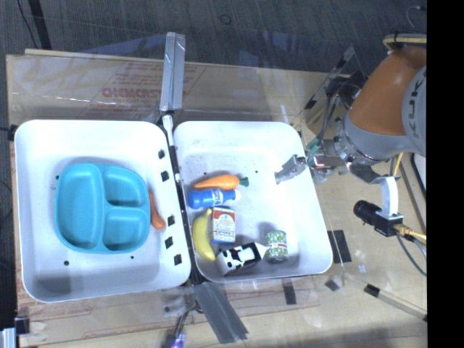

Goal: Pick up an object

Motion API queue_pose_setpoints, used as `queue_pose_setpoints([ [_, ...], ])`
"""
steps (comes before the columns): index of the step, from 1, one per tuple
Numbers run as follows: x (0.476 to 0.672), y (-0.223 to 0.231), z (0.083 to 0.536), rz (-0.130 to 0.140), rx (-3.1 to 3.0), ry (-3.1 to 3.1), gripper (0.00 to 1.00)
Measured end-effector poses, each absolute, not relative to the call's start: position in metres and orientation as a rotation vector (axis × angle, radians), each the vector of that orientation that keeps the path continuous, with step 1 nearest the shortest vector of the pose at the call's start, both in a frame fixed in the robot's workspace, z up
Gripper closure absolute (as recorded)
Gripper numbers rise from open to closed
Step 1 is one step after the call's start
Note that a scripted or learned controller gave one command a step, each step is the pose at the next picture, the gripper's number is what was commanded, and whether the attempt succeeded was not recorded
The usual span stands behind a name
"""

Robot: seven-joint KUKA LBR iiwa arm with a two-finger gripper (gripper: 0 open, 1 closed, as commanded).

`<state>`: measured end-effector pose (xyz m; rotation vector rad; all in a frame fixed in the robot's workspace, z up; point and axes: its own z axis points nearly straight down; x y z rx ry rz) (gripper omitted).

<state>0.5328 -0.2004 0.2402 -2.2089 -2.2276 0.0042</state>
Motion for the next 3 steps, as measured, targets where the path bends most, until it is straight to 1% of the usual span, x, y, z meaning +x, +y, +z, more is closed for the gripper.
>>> queue_pose_setpoints([
  [1,0.575,-0.148,0.091,0.002,-2.008,-2.413,0.00],
  [2,0.596,-0.105,0.093,0.000,-1.684,-2.653,0.00],
  [3,0.596,-0.105,0.103,0.001,-1.679,-2.657,1.00],
])
